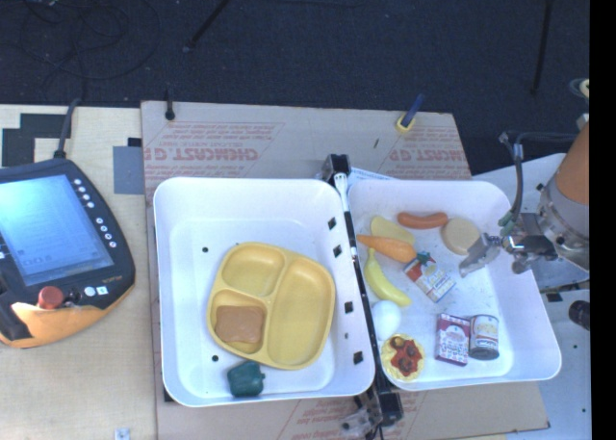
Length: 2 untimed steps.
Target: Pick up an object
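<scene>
The right bin [525, 371] holds several toy foods: a sausage [422, 220], a beige round bun [460, 234], a carrot [388, 247], a banana [383, 281], a small carton [431, 278], a white egg [385, 316], a red box [452, 340], a can [484, 337] and a small pizza [404, 355]. My gripper [499, 253] hangs over that bin's right side, just right of the bun and above the can. Its fingers stand apart, open, with nothing between them.
The left bin [183, 236] carries a yellow divided plate [289, 303] with a brown toast [239, 324] in one section, and a green pepper [245, 379] near its front edge. A tablet-like pendant [58, 236] lies at the far left.
</scene>
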### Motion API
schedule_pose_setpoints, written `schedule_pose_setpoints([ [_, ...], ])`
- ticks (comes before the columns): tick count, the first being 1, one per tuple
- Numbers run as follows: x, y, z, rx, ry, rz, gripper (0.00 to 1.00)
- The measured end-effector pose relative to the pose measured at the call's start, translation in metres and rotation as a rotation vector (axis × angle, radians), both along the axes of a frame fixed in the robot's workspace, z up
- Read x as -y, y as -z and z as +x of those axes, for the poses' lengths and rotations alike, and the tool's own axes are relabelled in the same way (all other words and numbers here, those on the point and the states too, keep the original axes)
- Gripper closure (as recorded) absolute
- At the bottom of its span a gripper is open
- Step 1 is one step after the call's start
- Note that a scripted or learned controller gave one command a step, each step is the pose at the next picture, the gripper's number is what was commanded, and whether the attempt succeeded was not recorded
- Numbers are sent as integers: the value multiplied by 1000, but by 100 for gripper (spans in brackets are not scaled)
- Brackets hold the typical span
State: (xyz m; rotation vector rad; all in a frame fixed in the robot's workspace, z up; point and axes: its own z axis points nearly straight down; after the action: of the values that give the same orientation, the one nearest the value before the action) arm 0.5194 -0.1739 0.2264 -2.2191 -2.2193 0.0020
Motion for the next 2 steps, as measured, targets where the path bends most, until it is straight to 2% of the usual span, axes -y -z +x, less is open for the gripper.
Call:
schedule_pose_setpoints([
  [1, -67, 123, 22, 14, 2, 0, 0],
  [2, -76, 133, 84, 14, 5, -15, 0],
])
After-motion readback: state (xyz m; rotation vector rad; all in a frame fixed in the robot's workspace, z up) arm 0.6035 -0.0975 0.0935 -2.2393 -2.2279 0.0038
